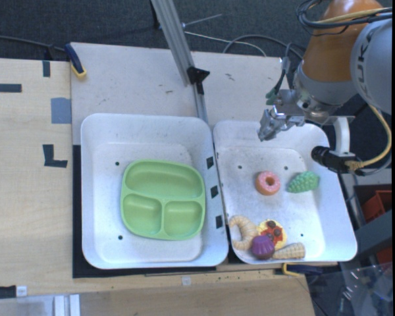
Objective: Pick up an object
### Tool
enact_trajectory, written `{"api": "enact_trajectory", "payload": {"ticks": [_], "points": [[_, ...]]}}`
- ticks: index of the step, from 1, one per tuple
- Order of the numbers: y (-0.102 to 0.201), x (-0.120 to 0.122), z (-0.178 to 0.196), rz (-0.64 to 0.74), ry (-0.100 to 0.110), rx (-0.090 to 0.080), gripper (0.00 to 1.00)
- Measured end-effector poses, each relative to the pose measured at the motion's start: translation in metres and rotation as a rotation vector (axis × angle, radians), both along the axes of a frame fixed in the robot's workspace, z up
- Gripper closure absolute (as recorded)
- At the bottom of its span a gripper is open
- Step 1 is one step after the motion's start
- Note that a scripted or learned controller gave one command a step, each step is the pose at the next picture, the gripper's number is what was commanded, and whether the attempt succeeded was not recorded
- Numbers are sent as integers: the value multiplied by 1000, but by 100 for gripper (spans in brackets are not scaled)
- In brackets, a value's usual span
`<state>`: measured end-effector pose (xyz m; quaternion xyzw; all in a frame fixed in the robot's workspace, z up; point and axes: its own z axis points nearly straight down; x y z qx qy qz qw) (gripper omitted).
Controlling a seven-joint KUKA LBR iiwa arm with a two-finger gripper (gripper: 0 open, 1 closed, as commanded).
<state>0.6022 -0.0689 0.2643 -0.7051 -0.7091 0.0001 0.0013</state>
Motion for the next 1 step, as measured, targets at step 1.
{"api": "enact_trajectory", "payload": {"ticks": [1], "points": [[48, -7, -16, 0, 2, -1, 100]]}}
